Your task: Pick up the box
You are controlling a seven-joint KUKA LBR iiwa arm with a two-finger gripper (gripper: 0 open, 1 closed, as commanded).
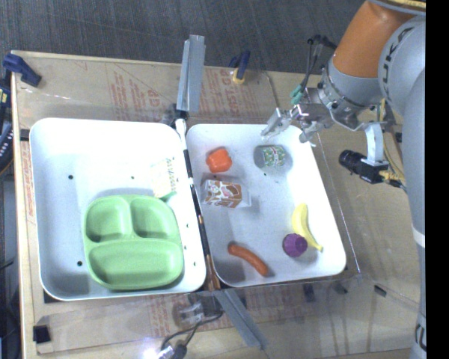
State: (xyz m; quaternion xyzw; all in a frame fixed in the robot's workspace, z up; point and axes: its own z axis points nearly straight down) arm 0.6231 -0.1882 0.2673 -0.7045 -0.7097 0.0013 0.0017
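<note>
- The box [223,193] lies flat in the right bin [325,200], long axis from 9 to 3 o'clock.
- The gripper [288,122] hovers at its 1 o'clock; jaws slightly apart, holding nothing.

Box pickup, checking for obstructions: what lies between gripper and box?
Camera view: bare white bin floor separates gripper from box; the grey-green can sits just beside that line.

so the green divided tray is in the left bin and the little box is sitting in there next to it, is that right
Not quite. The green divided tray is in the left bin, but the box lies in the right bin, below the orange item, as the camera view shows.
</note>
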